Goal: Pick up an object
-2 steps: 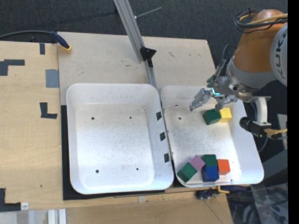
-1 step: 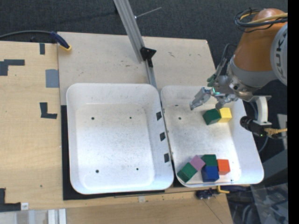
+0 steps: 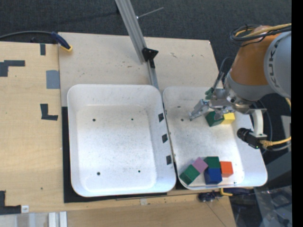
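Wooden bench (image 3: 28, 126) on dark carpet floor (image 3: 57, 4); grey metal pole (image 3: 130, 20).

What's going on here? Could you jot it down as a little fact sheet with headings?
arm: grey with an orange band, reaching in from the right
hand: low over the right bin, upper part
beside hand: green block and yellow block
bottom of right bin: green block, pink block, blue block, orange block, clustered
left bin: white, speckled
held: no block seen between the fingers
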Tool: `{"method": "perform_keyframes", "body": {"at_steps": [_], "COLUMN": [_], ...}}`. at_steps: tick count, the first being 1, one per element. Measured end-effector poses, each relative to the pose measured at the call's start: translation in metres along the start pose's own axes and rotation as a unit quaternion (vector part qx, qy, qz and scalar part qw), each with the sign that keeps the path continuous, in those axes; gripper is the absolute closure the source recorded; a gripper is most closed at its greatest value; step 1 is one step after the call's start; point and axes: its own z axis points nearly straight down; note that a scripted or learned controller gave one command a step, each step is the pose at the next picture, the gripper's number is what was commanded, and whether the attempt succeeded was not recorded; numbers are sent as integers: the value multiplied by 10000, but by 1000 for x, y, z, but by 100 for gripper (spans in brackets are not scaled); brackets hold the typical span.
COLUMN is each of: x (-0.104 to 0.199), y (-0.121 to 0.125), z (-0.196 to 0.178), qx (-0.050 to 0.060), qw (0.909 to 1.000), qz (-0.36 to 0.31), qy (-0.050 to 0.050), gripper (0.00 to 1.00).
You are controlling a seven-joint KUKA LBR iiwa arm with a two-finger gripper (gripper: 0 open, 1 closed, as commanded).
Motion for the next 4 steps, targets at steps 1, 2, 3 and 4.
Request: {"method": "perform_keyframes", "body": {"at_steps": [1, 2, 3, 4], "x": [-2, -1, 0, -7], "y": [-1, -2, -1, 1], "z": [65, 116, 105, 60], "qx": [9, -18, -17, -49], "qw": [10000, 10000, 10000, 10000], "qz": [-3, -7, -13, -3], "qy": [5, -1, 9, 0], "gripper": [0, 0, 100, 100]}}
